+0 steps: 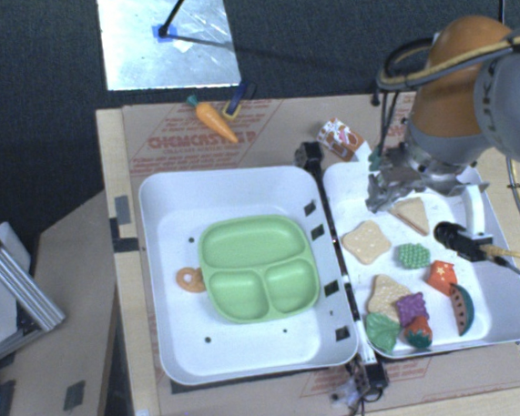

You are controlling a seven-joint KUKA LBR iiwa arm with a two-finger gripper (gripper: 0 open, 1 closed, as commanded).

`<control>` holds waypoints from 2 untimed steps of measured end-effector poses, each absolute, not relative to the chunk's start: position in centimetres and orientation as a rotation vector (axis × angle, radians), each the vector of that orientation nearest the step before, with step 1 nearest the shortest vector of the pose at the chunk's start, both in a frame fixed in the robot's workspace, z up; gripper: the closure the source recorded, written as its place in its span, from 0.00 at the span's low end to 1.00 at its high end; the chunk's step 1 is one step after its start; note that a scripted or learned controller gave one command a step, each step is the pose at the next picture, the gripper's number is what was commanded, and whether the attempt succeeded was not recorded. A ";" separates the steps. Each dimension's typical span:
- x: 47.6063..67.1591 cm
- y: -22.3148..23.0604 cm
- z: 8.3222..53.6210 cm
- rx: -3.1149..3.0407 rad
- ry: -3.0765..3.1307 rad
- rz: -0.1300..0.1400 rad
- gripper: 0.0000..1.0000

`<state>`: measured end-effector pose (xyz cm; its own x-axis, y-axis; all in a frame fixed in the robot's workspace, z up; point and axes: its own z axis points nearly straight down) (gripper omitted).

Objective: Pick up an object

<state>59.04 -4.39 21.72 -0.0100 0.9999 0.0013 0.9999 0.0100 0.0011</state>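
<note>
Camera view: toast wedge (413,214) just beside jaws (383,196).

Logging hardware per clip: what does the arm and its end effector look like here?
The arm is grey with a rounded orange band above the wrist. Yellow and black cables loop over it. The end effector is a dark grey metal assembly with slim fingers.
</note>
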 end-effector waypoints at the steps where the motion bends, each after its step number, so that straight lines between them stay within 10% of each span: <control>1: 59.5 -2.2 23.2 -2.214 -2.231 -0.004 1.00; 2: 59.5 -3.1 23.4 -2.220 -2.224 -0.002 1.00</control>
